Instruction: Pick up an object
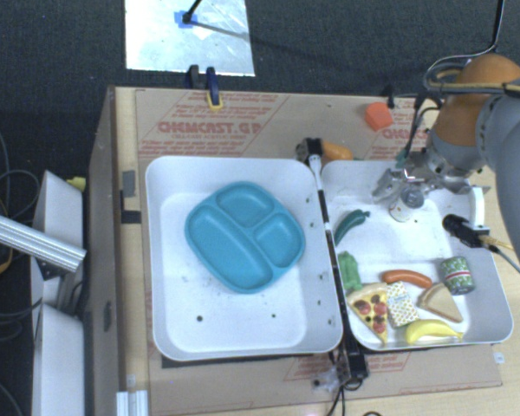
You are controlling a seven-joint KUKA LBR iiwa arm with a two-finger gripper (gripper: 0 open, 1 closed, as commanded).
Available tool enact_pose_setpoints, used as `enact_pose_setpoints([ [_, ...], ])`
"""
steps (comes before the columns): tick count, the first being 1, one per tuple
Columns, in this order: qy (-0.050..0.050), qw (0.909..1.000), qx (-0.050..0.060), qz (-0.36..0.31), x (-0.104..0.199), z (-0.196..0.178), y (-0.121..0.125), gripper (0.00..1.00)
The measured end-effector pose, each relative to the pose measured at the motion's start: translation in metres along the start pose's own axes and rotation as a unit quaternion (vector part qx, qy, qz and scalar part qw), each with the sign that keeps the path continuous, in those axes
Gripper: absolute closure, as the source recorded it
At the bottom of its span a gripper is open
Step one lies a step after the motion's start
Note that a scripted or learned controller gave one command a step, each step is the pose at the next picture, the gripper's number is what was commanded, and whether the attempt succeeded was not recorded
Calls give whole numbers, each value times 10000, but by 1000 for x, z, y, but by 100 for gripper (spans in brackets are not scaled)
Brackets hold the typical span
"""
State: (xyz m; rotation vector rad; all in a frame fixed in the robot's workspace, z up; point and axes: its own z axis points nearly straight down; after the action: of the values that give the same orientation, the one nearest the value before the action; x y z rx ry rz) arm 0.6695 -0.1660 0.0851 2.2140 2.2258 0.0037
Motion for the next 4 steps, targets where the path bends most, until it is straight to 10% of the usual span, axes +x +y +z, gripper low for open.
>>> enact_pose_setpoints([
  [1, -14, 10000, -15, -13, -1, -12, 1, 100],
  [2, -13, 10000, -19, 18, -22, -111, -12, 100],
  [3, -8, 10000, -4, 15, -22, -109, -13, 0],
  [4, -2, 10000, 15, 22, -41, -35, -30, 0],
])
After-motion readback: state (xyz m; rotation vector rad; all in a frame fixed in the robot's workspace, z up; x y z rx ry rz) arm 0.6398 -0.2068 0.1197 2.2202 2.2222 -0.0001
